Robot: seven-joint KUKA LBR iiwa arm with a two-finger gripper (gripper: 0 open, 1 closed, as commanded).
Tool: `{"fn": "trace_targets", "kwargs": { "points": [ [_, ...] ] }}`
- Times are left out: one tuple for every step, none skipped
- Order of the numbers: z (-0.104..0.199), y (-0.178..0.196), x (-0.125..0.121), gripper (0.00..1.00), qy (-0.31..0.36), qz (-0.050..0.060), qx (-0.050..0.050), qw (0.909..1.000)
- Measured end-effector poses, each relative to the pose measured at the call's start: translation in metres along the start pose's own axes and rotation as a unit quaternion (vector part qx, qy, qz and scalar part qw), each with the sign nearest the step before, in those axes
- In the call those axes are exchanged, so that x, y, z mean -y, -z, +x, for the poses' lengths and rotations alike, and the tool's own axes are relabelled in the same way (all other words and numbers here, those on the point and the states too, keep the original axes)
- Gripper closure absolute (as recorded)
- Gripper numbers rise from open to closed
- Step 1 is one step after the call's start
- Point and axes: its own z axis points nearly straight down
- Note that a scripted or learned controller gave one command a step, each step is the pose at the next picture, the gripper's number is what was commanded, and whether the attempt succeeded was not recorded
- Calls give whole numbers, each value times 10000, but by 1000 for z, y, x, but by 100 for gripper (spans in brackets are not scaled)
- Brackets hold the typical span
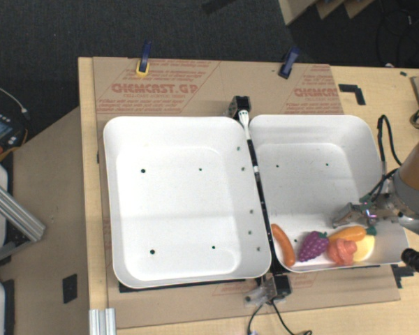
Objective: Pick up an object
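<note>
Huddling in the near right corner of the right bin (314, 135) are the toy foods any pick would have to come from: an orange carrot-like piece (283, 244), a bunch of purple grapes (313, 246), and a cluster of red, orange and yellow fruit (350, 245) pressed against the bin's front wall. The tool (353, 215) hangs just above and behind that cluster, reaching in from the right, with its metal tips pointed down and toward the left. The fruit cluster lies almost directly below the tips, so it is by far the nearest candidate; the grapes sit a little further left, and the carrot piece further still, near the divider between the bins. The carrot's long axis runs from back-left to front-right, roughly along the bin's inner edge. I can't tell from here whether the tool is spread or closed, and nothing is visibly caught in it. The pieces look small, smooth and rounded, packed so close they touch, so I'd judge a clean grab of just one to be tricky. The left bin (174, 135) sits alongside on the cardboard-topped bench (195, 75).
</note>
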Motion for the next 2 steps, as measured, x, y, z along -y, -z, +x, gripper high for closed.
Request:
{"fn": "trace_targets", "kwargs": {
  "points": [
    [0, -1, 0, 0, -1, 1, -4, 10000],
    [-2, 9, 0, 100, -9, -12, 24, 10000]
  ]
}}
